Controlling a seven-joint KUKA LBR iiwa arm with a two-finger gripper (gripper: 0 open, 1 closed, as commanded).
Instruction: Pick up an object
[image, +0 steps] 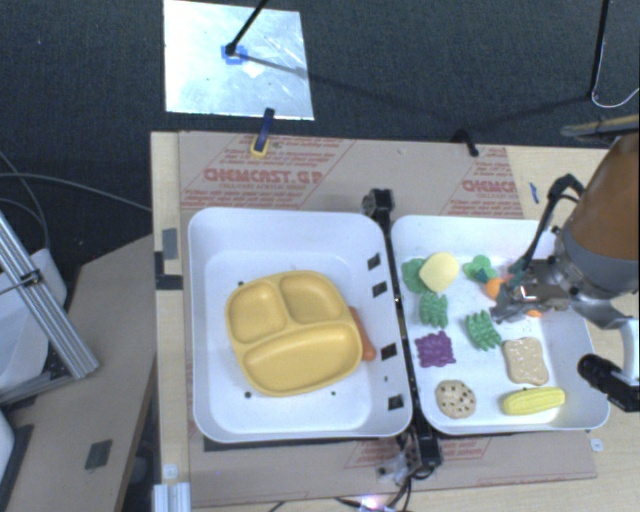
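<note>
The right bin (590, 345) holds several toy foods. A pale yellow fruit (440, 270) lies by a green leaf (413, 272), with a green broccoli piece (433, 308) below them. Further right are a green vegetable (482, 267), a small orange piece (492, 287) and a green lettuce piece (483, 329). Purple grapes (435, 348), a toast slice (524, 360), a cookie (455, 398) and a yellow corn cob (532, 401) lie nearer the front. My gripper (513, 298) hangs low over the bin, just right of the orange piece and above the lettuce.
The left bin (210, 260) holds a yellow divided plate (293, 330) with an orange carrot (363, 340) at its right edge. A black divider (392, 300) runs between the bins. The arm (605, 230) covers the right bin's far right corner.
</note>
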